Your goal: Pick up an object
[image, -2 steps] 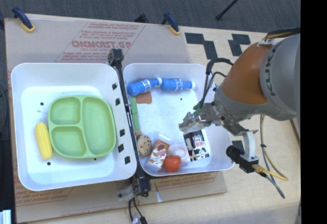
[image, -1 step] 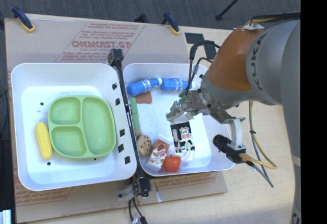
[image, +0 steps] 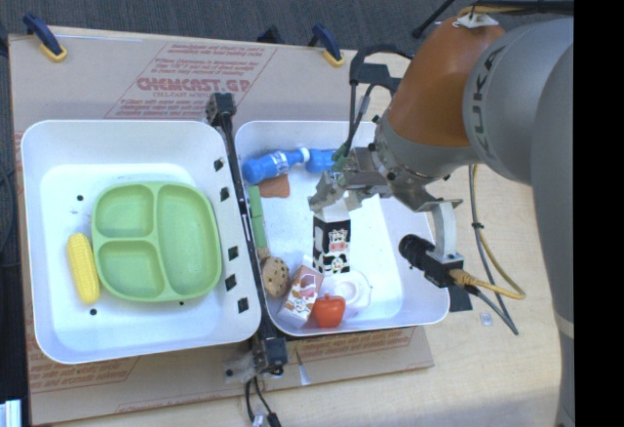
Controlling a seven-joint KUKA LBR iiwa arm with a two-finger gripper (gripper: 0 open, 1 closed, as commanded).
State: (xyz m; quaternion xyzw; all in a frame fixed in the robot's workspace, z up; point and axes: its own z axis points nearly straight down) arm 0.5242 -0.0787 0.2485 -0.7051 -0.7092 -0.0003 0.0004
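Bench [image: 507, 357] is light wood-tone, bare strip visible on the right. A brown cardboard sheet [image: 195, 74] with red CHEMCAST print lies flat on it, blue clamps [image: 44, 35] at its back edge. Two shallow white bins sit side by side on the cardboard: left bin [image: 39, 220] and right bin [image: 414, 303], inner walls touching, black clips [image: 234, 220] along the seam. Yellow cable [image: 492, 279] trails over the bench right of the bins

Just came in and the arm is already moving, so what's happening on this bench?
The grey arm's gripper hangs over the right white bin, above a black-and-white cow-print carton. Nearby lie a blue plastic bottle, a cookie and a red tomato. The left white bin holds a green divided plate and a yellow corn cob.
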